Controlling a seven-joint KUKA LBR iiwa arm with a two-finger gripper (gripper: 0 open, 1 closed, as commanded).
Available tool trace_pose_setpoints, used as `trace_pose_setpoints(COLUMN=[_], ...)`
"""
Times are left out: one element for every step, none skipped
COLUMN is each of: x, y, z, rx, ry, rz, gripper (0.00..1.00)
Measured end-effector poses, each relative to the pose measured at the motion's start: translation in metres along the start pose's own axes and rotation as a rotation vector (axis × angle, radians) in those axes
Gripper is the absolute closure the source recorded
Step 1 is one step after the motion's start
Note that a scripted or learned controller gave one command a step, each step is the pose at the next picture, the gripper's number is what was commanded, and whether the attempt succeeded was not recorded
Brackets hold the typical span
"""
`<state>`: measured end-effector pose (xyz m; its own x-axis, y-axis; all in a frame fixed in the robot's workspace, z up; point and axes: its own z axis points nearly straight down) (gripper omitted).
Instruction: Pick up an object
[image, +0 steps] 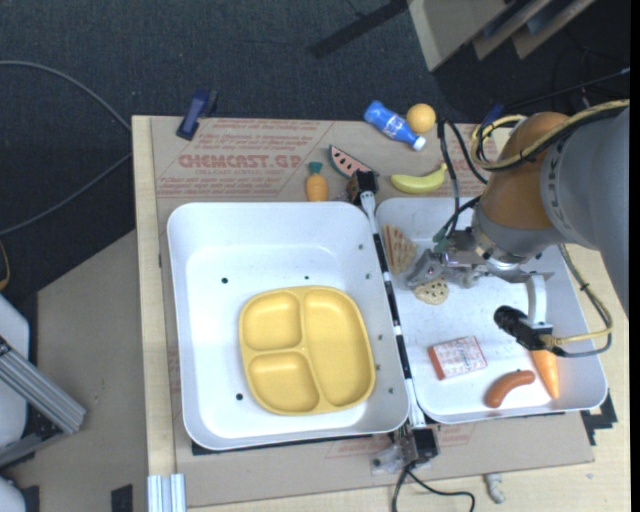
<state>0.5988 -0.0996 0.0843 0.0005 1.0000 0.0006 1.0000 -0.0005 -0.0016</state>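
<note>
- Fingers (432, 268) hang low in the right white bin (580, 400); whether they are parted or clenched I cannot tell.
- Round tan speckled cookie (433, 292) lies just beside them at six o'clock.
- Striped tan wafer (398, 248) lies near at ten o'clock, its long axis running twelve to six.

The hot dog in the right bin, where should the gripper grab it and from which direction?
Grip the hot dog across its narrow middle, coming straight down from above. It lies flat on the floor of the right bin, its long axis slanting up to the right, so the fingers should close across that axis. The carrot lies close by its upper end, so stay central.
</note>
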Motion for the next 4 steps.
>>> trace_pose_setpoints(x=[-0.001, -0.001, 0.001, 0.003], y=[0.004, 0.004, 0.024, 0.019], z=[-0.015, -0.015, 0.000, 0.000], rx=[-0.013, -0.012, -0.003, 0.000], ry=[-0.004, -0.003, -0.001, 0.000], rz=[0.000, -0.001, -0.001, 0.000], gripper=[1.00, 0.00, 0.00, 0.00])
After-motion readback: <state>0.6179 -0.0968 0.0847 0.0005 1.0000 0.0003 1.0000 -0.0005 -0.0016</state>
